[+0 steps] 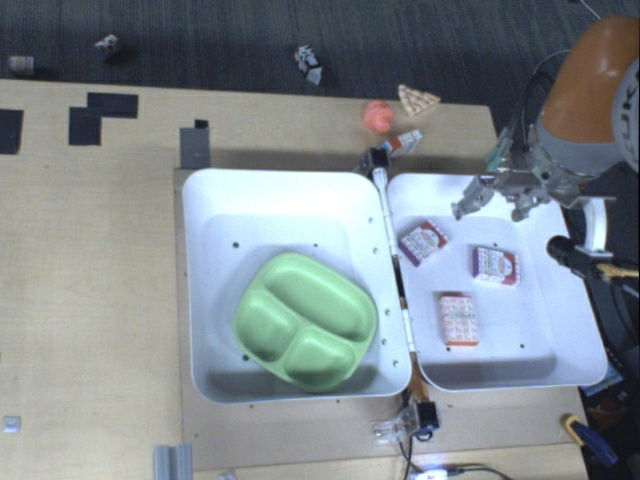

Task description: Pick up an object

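Camera view: the bench [90, 268] carries two shallow white bins set side by side. The left bin [215, 208] contains one green divided tray [305, 318], which lies tilted toward the bin's near edge and right side. The right bin [570, 318] contains three small printed packets. The first packet [423, 241] lies near the left wall, toward the far edge. The second packet [495, 265] lies near the bin's centre. The third packet [458, 319] lies closer to the near edge, apart from the other two.

The gripper [497, 204] hangs over the far edge of the right bin, with its two fingers spread apart and nothing between them. It is above and beyond the packets and touches none of them. The grey arm with its orange band [590, 68] enters over the bin's far right corner.

On the bench beyond the bins lie a pink ball [378, 116], a pizza-slice toy [418, 100] and a small tube [402, 144].
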`<act>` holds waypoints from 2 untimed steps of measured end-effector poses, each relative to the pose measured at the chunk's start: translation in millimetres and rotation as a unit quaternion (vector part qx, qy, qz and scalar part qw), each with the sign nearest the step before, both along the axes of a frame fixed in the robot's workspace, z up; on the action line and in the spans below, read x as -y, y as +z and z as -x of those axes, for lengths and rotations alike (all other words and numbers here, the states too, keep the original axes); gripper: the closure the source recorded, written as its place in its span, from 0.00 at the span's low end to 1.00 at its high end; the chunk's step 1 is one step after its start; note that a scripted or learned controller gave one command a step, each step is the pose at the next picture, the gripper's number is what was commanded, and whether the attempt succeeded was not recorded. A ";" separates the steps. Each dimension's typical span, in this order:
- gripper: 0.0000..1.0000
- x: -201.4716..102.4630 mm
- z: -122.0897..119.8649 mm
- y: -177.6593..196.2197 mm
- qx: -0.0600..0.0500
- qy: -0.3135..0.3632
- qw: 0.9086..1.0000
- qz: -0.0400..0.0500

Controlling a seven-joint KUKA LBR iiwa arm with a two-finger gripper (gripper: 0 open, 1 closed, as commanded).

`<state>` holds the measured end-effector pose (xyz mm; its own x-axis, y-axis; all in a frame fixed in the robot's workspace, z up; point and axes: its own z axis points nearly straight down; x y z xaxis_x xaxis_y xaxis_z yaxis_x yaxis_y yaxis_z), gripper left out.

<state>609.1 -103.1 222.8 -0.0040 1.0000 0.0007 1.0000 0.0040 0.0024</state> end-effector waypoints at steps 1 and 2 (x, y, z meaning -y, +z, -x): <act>0.00 -13.8 -7.8 -119.8 0.003 0.000 1.000 0.001; 1.00 -15.4 -9.6 -108.3 0.005 0.001 1.000 0.000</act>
